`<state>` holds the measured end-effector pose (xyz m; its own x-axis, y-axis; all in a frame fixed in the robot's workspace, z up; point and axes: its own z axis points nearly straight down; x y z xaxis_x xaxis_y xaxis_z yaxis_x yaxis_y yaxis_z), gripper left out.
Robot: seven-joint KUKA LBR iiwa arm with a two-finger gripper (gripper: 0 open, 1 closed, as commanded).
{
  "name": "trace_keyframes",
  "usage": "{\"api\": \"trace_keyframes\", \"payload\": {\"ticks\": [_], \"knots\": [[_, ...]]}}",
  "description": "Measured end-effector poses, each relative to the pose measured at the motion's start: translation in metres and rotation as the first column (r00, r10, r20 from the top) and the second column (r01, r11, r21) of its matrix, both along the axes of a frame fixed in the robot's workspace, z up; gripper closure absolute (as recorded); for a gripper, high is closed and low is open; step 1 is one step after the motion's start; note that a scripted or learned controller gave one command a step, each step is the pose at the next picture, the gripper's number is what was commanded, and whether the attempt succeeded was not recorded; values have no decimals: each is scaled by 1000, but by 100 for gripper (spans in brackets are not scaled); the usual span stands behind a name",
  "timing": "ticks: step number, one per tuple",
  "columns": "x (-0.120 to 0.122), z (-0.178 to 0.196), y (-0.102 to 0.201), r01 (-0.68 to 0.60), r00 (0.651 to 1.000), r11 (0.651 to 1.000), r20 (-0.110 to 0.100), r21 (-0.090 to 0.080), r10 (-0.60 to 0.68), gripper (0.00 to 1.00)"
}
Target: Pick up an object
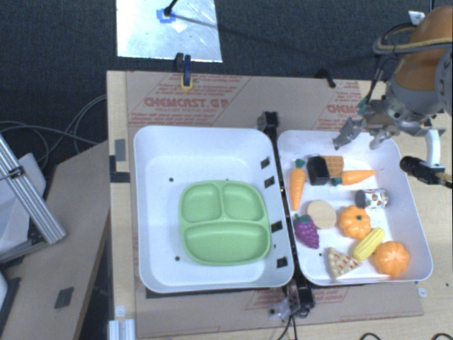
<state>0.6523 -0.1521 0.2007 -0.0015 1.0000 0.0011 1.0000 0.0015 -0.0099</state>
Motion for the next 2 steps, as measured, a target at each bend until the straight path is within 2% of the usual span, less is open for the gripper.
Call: {"api": "trace_keyframes", "payload": {"ticks": [1,2], "knots": [[3,7,0,-2,1000,1000,12,-2,2,0],[2,-55,2,-1,1000,1000,8,-1,1,0]]}}
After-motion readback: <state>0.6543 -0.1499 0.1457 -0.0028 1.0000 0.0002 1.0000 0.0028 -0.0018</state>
